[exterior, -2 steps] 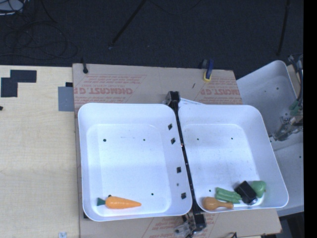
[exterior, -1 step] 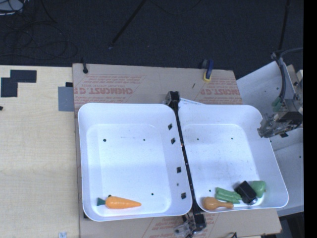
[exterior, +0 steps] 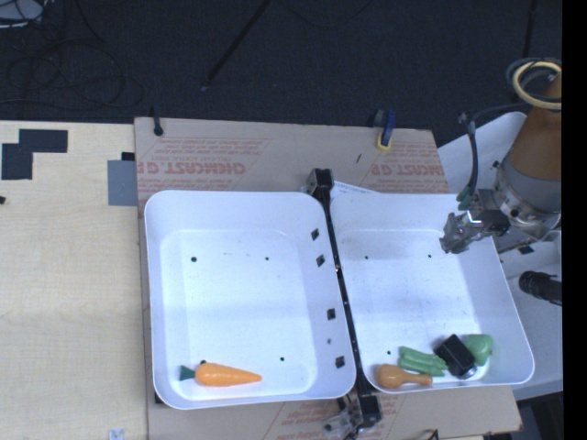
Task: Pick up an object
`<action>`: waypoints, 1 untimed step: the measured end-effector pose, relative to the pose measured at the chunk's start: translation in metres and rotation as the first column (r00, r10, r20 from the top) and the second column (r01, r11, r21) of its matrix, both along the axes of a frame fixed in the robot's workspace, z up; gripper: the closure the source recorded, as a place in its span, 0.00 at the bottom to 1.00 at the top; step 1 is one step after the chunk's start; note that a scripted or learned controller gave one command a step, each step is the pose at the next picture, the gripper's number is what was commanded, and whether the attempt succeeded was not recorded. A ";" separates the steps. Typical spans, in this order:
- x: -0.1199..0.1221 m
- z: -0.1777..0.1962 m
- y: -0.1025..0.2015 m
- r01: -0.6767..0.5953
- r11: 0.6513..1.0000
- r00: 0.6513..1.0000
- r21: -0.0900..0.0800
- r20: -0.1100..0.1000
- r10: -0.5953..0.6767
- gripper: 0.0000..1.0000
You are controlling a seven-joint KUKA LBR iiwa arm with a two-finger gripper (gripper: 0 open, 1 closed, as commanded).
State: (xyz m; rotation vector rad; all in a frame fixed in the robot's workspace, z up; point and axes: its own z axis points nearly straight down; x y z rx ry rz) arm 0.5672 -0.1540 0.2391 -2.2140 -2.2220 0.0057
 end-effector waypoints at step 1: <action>0.033 0.030 0.018 0.001 1.000 1.000 -0.001 0.008 -0.001 1.00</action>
